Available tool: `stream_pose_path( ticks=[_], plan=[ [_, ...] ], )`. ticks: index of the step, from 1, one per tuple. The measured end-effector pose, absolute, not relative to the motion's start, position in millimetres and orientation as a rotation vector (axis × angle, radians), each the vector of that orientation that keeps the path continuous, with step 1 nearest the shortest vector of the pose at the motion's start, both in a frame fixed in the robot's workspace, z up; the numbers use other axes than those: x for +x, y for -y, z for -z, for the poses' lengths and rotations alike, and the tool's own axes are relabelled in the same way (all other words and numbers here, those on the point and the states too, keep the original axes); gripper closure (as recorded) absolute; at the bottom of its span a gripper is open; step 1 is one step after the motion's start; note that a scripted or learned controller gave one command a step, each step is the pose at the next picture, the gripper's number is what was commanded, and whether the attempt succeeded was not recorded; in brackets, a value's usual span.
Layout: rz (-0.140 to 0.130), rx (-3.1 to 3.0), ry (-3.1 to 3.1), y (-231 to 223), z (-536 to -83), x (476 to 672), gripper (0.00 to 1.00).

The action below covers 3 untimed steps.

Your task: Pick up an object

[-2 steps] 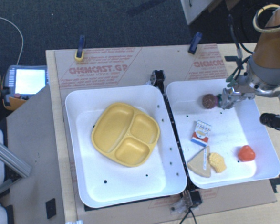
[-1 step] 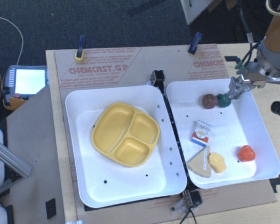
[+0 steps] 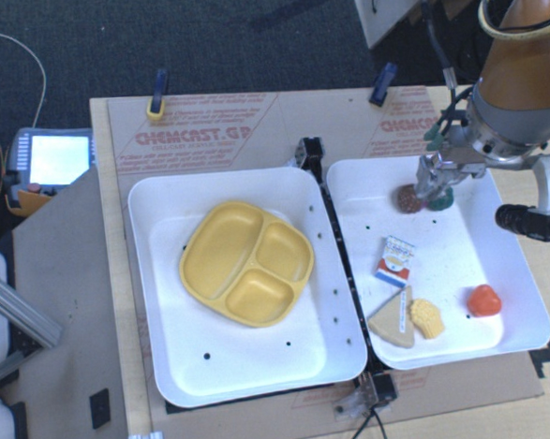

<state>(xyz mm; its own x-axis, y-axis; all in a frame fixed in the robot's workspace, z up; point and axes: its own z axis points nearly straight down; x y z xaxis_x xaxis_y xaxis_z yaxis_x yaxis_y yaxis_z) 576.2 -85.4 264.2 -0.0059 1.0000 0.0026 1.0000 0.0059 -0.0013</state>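
Two white bins on your surface (image 3: 119,272). Right bin (image 3: 514,272): gripper (image 3: 433,189) low at 12 o'clock, just beside a brown ball (image 3: 409,199); can't tell you the fingers' state. Carton (image 3: 395,260) center, corn (image 3: 426,318) and tomato (image 3: 484,301) toward 6.

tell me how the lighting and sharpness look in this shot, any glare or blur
Camera view: even, soft light; the yellow divided plate casts only a faint shadow on the left bin. White bin floors look bright, slightly washed out, without hard glare. The small carton and red object are fairly crisp; the gripper looks soft, its fingers hard to make out beside the brown round object.
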Motion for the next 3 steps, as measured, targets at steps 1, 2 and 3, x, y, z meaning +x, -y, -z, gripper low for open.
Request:
stream_pose_path(
  ticks=[1, 2, 3],
  plan=[
    [0.004, -2.214, 2.229, 27.2, -259.9, 590.4, 1.0],
    [-0.002, -2.212, 2.224, -24.9, -240.1, 597.3, 1.0],
    [0.005, -2.214, 2.228, -77.9, -244.5, 601.2, 1.0]
  ],
)
